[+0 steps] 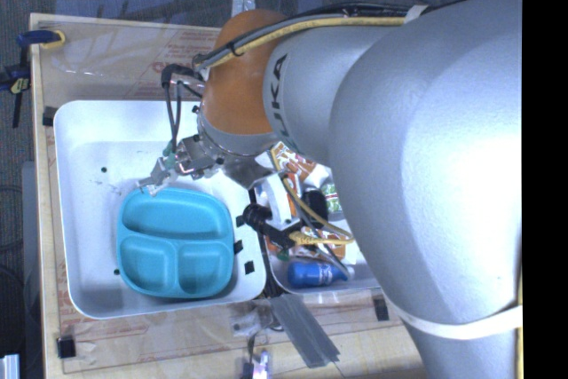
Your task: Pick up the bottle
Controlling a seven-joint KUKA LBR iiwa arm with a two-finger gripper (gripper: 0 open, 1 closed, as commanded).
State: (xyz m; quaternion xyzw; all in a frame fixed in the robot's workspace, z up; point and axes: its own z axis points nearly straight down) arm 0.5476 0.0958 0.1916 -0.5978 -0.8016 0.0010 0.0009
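The two-finger gripper (158, 177) hangs over the left shallow white bin (75, 191), at the far edge of the blue three-compartment plastic tray (177, 242); its opening cannot be told. The blue-capped bottle (312, 273) lies in the right bin, among packets

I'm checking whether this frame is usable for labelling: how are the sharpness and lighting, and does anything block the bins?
Camera view: evenly lit, with soft shadows inside the left bin; the blue tray is fairly sharp; the grey arm, close to the lens, looks soft and covers most of the right bin; the blue bottle shows partly.
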